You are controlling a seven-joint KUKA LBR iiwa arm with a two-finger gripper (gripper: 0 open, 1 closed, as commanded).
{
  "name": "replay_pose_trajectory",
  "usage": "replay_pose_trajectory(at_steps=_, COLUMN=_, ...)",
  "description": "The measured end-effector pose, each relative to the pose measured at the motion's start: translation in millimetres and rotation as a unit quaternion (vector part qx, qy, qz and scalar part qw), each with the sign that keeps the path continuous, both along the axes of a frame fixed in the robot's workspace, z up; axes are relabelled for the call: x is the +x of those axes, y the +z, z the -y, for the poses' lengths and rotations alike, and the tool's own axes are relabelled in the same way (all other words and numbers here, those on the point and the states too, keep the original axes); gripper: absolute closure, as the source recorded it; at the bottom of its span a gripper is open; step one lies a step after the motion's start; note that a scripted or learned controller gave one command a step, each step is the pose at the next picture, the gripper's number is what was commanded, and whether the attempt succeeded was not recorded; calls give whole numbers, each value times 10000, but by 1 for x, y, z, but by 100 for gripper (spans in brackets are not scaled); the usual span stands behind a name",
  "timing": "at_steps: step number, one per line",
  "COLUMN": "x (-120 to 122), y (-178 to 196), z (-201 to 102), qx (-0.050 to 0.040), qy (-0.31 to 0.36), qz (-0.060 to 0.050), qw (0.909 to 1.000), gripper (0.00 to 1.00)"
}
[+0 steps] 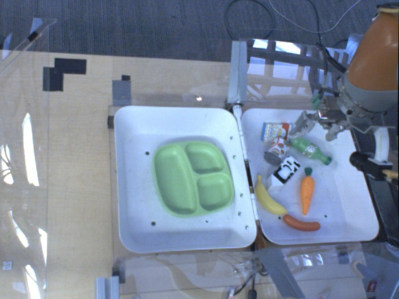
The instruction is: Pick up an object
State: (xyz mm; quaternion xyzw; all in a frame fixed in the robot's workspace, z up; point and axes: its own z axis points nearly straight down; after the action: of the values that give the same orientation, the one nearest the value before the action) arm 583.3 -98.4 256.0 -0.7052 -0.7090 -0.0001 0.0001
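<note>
The right bin (349,220) holds several small objects: a green bottle (310,150), an orange carrot (307,192), a yellow banana (267,197), a red sausage (302,223), a black-and-white box (286,170), a small can (277,149) and a blue-and-white carton (273,130). My gripper (320,123) hovers over the bin's far side, just above and right of the green bottle. Its two fingers (305,122) stand spread, with nothing between them.
The left bin (131,167) contains a green divided tray (193,177). A metal frame (277,64) and black cables (293,14) lie behind the right bin. The arm's orange band (374,52) looms at the right edge.
</note>
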Motion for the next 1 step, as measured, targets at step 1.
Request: replay_pose_trajectory(at_steps=1, x=-46, y=-91, z=38, qx=0, qy=-126, qz=-2, qw=9999, gripper=0)
